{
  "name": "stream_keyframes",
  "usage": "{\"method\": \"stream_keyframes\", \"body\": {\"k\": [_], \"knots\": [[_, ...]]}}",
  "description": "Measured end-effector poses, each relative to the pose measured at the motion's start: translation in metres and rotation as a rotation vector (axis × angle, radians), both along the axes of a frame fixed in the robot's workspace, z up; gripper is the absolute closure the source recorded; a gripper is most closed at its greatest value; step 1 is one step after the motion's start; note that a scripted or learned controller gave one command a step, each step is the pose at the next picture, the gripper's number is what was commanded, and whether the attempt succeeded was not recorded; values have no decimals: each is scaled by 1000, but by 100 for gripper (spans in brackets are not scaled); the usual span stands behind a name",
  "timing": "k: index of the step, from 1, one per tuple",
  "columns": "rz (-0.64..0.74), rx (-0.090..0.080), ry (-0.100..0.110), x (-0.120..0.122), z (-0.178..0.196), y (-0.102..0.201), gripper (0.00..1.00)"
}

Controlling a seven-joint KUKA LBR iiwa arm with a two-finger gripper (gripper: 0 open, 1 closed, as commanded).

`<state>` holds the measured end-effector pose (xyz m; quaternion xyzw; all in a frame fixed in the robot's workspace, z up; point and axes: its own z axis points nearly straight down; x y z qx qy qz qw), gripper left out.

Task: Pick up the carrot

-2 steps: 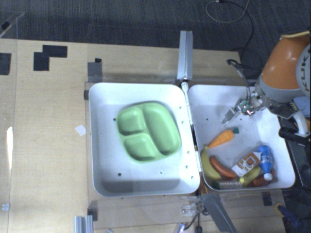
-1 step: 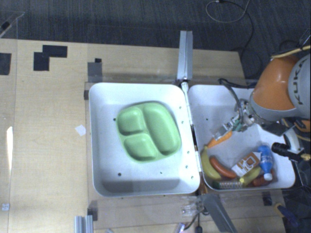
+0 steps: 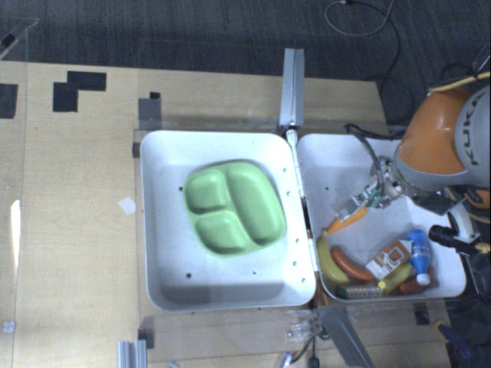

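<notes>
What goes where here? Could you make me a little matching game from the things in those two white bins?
Things:
1. green tray
2. carrot
3. banana
4. blue bottle

Places:
A. right bin, near its front right corner
B. left bin, in the middle
C. right bin, just under the hand
D. right bin, along its left wall

Pairs: 1-B, 2-C, 3-D, 4-A

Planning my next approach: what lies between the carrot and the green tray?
In the camera view, the carrot and green tray sit in separate bins; between them lie bare bin floor and the two bins' adjoining walls.
</notes>
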<state>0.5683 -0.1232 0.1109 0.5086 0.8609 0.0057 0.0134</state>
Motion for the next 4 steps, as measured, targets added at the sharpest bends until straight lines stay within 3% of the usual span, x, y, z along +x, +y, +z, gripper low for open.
{"method": "stream_keyframes", "body": {"k": [1, 2, 3, 4], "knots": [[-121, 4, 21, 7, 37, -55, 0], [-30, 3, 21, 11, 54, -22, 0], [131, -7, -5, -18, -10, 7, 0], [266, -3, 16, 25, -21, 14, 0]]}}
